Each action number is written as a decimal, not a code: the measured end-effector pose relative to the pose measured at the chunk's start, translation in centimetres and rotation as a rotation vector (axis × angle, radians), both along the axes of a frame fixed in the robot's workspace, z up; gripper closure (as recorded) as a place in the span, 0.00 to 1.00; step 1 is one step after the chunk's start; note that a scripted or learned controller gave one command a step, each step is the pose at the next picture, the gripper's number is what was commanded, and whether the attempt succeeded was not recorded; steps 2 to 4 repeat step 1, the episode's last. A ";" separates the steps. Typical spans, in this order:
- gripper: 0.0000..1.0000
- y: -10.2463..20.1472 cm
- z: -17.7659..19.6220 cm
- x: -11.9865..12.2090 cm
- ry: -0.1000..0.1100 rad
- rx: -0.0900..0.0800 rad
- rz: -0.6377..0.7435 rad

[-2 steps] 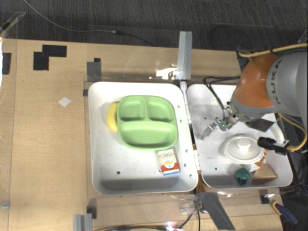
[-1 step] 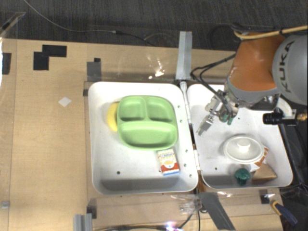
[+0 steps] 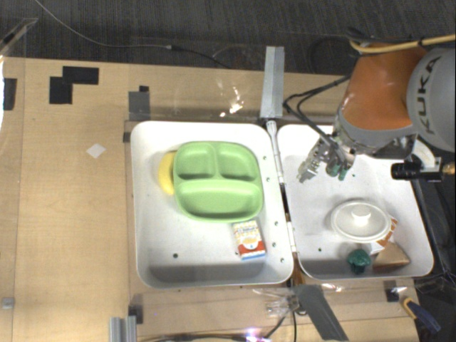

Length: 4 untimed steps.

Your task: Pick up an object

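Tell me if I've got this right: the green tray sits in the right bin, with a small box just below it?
Not quite. The camera view shows the green tray in the left bin, not the right one. The small box does lie just below it.

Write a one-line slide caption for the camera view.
Robot arm hangs its gripper over the right bin, above a white bowl; a green tray fills the left bin.

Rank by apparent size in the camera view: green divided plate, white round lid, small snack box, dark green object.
1. Green divided plastic plate
2. White round lid
3. Small orange-and-white snack box
4. Small dark green object, partly hidden in shadow, so its place below the box is uncertain.
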State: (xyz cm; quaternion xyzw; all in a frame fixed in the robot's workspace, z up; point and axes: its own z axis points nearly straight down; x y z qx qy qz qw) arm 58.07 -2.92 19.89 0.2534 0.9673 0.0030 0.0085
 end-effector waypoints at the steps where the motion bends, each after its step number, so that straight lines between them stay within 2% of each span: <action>1: 0.00 0.0 0.0 0.0 0.000 0.000 0.000; 4: 0.00 0.0 0.0 0.0 0.000 0.000 0.000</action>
